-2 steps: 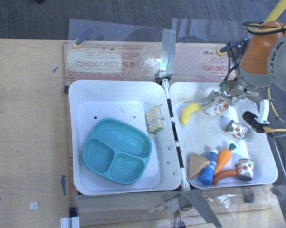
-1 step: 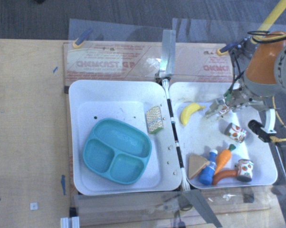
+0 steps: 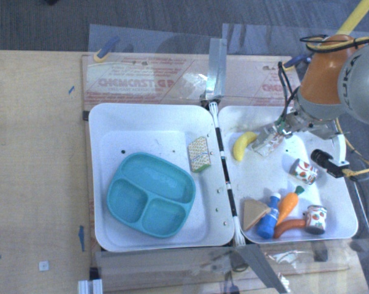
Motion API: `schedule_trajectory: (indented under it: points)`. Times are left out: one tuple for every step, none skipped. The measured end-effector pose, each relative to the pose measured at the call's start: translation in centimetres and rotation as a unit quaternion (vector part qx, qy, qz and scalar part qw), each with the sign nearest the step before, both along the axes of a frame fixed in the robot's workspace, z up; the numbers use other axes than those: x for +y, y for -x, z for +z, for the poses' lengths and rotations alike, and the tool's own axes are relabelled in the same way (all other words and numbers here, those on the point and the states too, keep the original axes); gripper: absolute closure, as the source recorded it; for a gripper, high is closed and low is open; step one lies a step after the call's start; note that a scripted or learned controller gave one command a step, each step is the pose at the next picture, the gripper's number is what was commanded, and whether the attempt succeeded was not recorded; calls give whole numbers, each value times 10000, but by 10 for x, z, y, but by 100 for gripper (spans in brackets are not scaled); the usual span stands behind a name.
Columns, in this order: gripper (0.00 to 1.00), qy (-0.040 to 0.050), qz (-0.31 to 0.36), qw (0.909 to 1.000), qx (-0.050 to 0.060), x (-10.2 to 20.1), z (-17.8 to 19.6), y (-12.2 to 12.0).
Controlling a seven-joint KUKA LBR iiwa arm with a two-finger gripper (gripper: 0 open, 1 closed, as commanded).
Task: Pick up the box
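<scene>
On the far left, well away from the gripper, a blue divided plate [image 3: 150, 193] lay flat in the left bin [image 3: 105, 164]. Just right of the plate sat the box [image 3: 199, 154], a small pale carton with a green and yellow diamond pattern. It stood against the right wall of that bin, long axis running roughly from the near side toward the far side, tilted a little with its top end leaning right. Any print on it was too small to read. It lay well left of the gripper and slightly nearer the viewer.

Behind both bins, a clear sheet [image 3: 141, 81] carried reddish lettering that looked like "CHEMCAST GP".

Across the divider, in the right bin [image 3: 350, 225], a banana [image 3: 243, 145] lay just left of the gripper [image 3: 271, 141]. The gripper hung low over the far part of this bin, nothing like the box between its fingers; whether they were spread or closed I could not tell. Nearer the viewer lay a tan wedge [image 3: 254, 212], a blue bottle [image 3: 269, 218], a carrot [image 3: 287, 206], and two small patterned cups [image 3: 303, 171], all apart from the gripper.
</scene>
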State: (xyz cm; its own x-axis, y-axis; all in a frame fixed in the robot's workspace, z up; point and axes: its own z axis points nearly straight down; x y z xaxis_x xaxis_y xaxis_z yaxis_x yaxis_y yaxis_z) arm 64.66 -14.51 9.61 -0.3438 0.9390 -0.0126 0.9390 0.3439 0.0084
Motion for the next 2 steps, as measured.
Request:
schedule_trajectory:
  points:
    - [0, -75, 253, 9996, 141, -11, 1, -20]
    - [100, -62, 249, 9996, 149, -12, 11, -20]
